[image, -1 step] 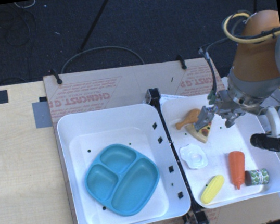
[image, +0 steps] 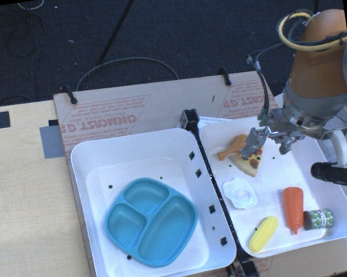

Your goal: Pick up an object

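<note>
The right bin holds toy food. The gripper hangs over the pizza slice, beside the chicken leg; I cannot tell its grip. Next, I think, it must drop and squeeze.

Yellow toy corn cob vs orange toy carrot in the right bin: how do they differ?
The yellow toy corn cob is short, stubby and lies slanted. The orange toy carrot is longer, tapered and lies nearly straight up the view, narrow end toward the bin's near edge. Both lie flat in the right white bin, untouched, near its front.
</note>
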